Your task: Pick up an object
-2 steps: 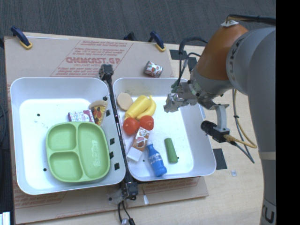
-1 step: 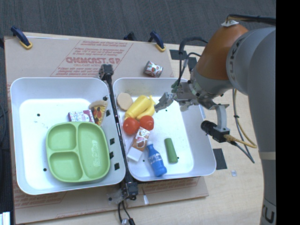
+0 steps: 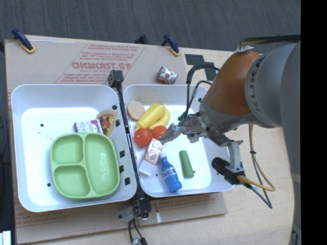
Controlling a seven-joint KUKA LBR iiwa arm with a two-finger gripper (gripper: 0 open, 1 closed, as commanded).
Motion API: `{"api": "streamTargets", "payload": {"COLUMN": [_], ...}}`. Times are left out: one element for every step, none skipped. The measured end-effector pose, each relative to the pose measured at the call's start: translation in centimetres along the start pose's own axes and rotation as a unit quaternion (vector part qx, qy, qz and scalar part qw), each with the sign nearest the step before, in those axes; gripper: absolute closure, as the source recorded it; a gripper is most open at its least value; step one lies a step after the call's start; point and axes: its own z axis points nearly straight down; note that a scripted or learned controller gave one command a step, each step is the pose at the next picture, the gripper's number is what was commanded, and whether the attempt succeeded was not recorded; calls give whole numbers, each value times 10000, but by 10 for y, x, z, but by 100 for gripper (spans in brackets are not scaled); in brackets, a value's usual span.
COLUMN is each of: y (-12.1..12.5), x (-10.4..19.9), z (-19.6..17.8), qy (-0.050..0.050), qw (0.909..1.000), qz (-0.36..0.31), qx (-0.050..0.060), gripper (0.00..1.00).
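The right bin (image 3: 219,180) holds a yellow banana bunch (image 3: 153,116), a beige round piece (image 3: 136,109), two red tomatoes (image 3: 143,136), a small red and white carton (image 3: 153,151), a blue bottle (image 3: 170,174) and a green cylinder (image 3: 186,164). My gripper (image 3: 173,132) hangs low over the middle of this bin, just right of the second tomato (image 3: 159,132) and below the bananas. The wrist hides how the gripper stands. I see nothing held in it.
The left bin (image 3: 30,106) holds a green divided plate (image 3: 84,165), a small purple and white carton (image 3: 87,127) and a pizza-slice toy (image 3: 107,121). A small crumpled can (image 3: 166,75) lies on the cardboard behind the bins. The arm's body (image 3: 240,91) covers the right bin's far right corner.
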Motion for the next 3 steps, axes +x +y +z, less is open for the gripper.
{"api": "streamTargets", "payload": {"y": [-33,-32,-35], "x": [-80,-78,-33], "z": [108,98,-2], "qy": [-3,4,0], "qw": [10000,10000,10000], "qz": [4,-34,-1], "qx": [2,10,-26], "gripper": [0,100,100]}}
